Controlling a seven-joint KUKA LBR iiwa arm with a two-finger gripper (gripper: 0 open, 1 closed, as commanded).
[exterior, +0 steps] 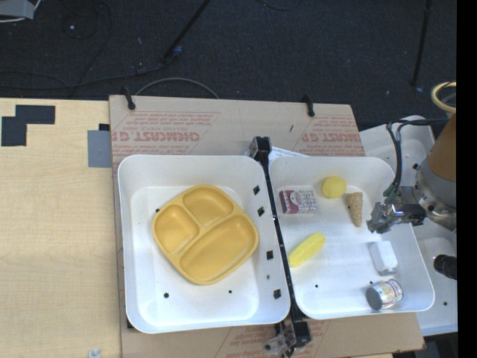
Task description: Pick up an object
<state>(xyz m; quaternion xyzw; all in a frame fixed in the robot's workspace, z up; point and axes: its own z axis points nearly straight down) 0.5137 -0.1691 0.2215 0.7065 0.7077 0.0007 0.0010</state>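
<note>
The right bin (350,304) holds several small things. A red and white packet (297,201) lies near its left wall, with a yellow ball (334,186) and a tan cone (355,206) further right. A yellow corn cob (306,249) lies in the middle. A white block (383,256) and a small tin can (384,294) sit near the right wall. My gripper (385,218) hovers at the bin's right side, just right of the cone and above the white block. Nothing shows held in it.
The left bin (141,289) carries a yellow divided plate (205,233). A black divider (272,237) runs between the bins. Cardboard lies under the bins, wood bench to the left. The arm's body (443,170) and cables crowd the right edge.
</note>
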